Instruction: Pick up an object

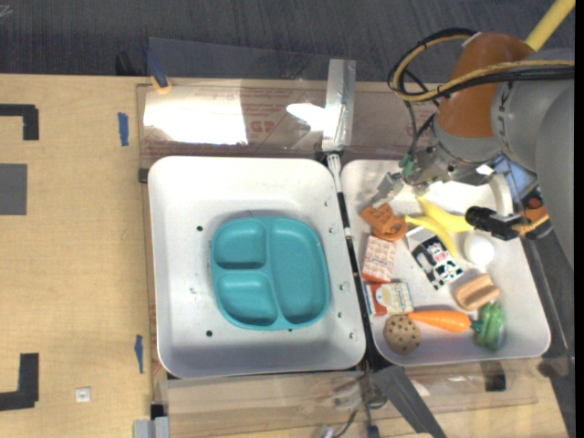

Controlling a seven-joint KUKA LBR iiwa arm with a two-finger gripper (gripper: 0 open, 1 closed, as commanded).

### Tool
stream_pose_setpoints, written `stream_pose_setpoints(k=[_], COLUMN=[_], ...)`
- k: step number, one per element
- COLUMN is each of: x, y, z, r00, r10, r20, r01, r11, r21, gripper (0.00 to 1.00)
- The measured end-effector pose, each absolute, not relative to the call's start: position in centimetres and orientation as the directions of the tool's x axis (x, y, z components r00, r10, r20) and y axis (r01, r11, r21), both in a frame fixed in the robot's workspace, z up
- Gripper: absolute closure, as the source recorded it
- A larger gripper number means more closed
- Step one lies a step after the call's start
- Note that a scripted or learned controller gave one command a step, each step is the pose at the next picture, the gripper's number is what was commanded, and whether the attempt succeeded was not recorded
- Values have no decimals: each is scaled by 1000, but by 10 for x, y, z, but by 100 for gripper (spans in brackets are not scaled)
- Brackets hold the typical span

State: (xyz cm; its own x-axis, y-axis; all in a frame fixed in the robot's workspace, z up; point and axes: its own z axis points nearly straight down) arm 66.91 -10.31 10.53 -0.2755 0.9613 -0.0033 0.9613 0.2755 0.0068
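Note:
The right bin (538,336) holds several small items. Among them are a yellow banana (440,220), an orange-brown piece (383,220), a black-and-white carton (434,255), a white ball (479,250), a red-and-white packet (379,259), a carrot (442,319), a brown speckled ball (401,333), a bread roll (474,291) and a green toy (490,327). My gripper (406,175) hangs low over the bin's far left corner, just above the orange-brown piece and the banana's far end. I see nothing held in it.
The left bin (173,272) holds a teal divided plate (271,272). A ridge (347,245) separates the two bins. A clear panel (237,117) and a metal post (338,108) stand behind the left bin. Cables (429,57) loop above the wrist.

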Motion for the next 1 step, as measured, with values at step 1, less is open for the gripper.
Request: stream_pose_setpoints(k=[1], x=[608], y=[-219], z=[97], r00=[-369], r10=[929], r20=[-8], r01=[929], r11=[369], r21=[22], gripper=[0])
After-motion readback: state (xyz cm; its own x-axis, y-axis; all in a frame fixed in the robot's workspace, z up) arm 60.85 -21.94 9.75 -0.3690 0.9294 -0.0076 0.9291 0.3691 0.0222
